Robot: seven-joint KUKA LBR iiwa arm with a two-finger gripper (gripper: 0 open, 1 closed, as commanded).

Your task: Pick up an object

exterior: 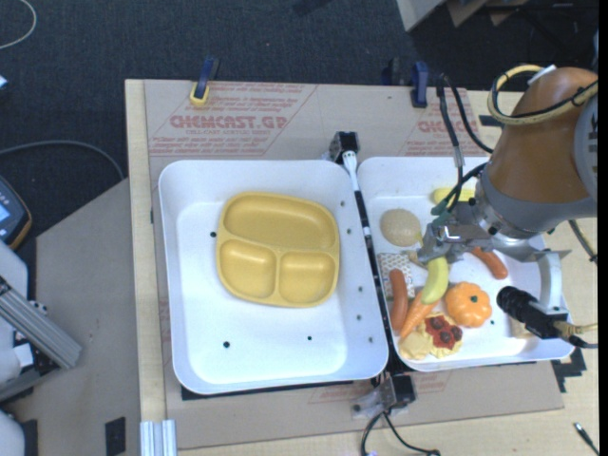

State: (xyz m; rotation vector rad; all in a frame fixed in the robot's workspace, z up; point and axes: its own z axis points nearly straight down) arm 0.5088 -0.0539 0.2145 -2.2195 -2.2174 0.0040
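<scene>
step: claw (445, 247) low in right bin (380, 174), closing in on banana (435, 279) | claw state: cannot tell | banana beside carrot (399, 297), pumpkin (468, 304) | next: settle on banana, clamp, lift | left bin (180, 255): yellow tray (278, 249)

My arm (551, 150) reaches in from the right, wrist bent down, claw (446, 245) lowered, finger state unclear.
</scene>
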